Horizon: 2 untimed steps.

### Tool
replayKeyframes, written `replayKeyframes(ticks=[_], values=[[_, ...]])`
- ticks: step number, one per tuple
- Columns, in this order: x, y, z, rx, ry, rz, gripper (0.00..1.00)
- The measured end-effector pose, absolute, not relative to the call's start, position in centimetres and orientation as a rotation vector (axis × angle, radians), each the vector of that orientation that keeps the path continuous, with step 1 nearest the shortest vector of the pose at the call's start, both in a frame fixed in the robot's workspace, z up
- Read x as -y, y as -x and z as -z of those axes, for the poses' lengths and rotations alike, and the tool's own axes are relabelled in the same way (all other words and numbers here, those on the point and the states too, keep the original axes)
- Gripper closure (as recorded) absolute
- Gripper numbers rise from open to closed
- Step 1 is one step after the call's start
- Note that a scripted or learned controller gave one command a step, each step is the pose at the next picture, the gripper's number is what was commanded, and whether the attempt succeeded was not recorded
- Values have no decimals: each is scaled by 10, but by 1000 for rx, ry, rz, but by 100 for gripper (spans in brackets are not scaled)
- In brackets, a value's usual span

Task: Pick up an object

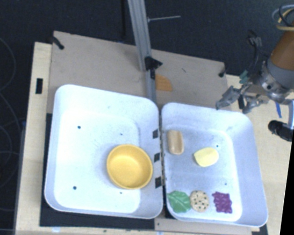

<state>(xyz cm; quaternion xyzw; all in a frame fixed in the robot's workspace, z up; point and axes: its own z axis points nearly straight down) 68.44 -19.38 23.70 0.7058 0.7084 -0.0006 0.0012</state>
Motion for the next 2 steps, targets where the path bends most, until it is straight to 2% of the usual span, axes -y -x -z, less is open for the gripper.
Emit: replayKeyframes(ticks=[1,2], values=[[194,-684,-237,-2224,-2215,4,0],[198,-674,-181,-2223,-2223,8,0]])
